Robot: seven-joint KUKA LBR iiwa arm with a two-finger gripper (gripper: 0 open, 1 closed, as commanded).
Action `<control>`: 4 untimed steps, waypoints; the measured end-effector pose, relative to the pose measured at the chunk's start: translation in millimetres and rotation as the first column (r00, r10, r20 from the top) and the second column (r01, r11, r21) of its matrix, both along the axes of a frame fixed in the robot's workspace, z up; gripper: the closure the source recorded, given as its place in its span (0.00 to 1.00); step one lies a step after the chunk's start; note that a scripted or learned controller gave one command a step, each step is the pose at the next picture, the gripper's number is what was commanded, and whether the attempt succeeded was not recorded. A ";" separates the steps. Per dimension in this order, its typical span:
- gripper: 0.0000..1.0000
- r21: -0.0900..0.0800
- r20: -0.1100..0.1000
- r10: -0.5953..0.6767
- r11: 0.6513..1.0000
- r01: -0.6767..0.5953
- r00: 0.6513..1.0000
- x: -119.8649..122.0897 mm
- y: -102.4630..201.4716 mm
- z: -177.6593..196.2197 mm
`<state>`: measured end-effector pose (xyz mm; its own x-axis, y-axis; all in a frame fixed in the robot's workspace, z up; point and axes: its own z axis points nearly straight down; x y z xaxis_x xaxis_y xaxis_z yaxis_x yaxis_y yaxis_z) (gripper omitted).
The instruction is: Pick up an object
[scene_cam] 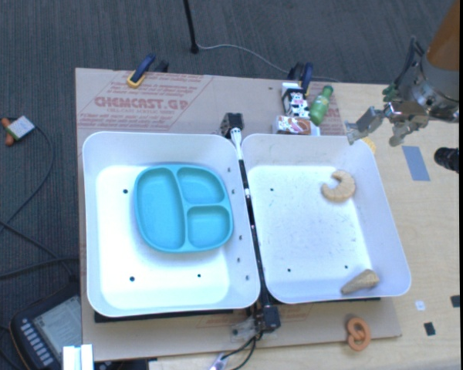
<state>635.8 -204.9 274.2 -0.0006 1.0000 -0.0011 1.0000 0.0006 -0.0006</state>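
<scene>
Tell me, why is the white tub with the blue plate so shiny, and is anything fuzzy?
Camera view: bright light glares off the left bin around the blue plate, washing out its floor; the right bin looks duller, with soft shadows under the curved pastry and the wedge-shaped piece; the gripper at the upper right looks slightly blurred.

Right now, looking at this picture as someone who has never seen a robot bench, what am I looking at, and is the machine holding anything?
One camera looks down at a slant on a bench with two shallow white bins. The left white bin holds a blue plastic divided plate. The right white bin holds a tan curved croissant-shaped piece and a tan wedge-shaped piece. At the upper right, a grey robot arm ends in its two-finger tool, open above the bin's far corner, with nothing between its fingers. An orange pretzel-shaped piece lies outside the bins.
</scene>
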 end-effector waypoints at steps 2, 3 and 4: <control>1.00 0.005 0.000 0.005 1.000 -0.005 1.000 -17.2 -14.6 -157.5; 0.00 0.010 -0.003 0.006 1.000 -0.006 1.000 -17.0 -11.8 -158.1; 0.00 -0.003 0.009 -0.001 1.000 0.002 1.000 -71.6 14.1 -185.9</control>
